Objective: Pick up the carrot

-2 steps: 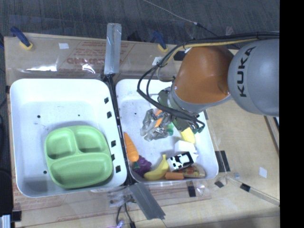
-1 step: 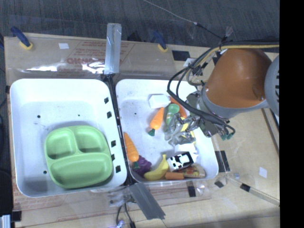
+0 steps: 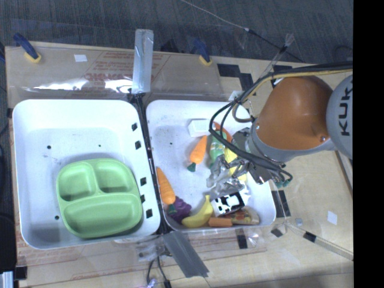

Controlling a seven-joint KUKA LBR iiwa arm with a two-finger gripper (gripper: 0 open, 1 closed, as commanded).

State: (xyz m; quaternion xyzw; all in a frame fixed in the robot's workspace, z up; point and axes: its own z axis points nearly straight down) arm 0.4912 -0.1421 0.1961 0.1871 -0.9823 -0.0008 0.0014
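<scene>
Hovering my claw mid-bin — grip state I cannot tell — I judge the carrot by the left wall light, stiff, slick; pinch its thick middle.

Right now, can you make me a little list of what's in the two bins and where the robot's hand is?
left bin: a green divided plate
right bin: toy food, crowded toward the near end
carrots: one by the left wall, one near the middle
banana: near edge, beside a purple toy
gripper: low over the right bin's pile
holding anything: cannot tell
</scene>
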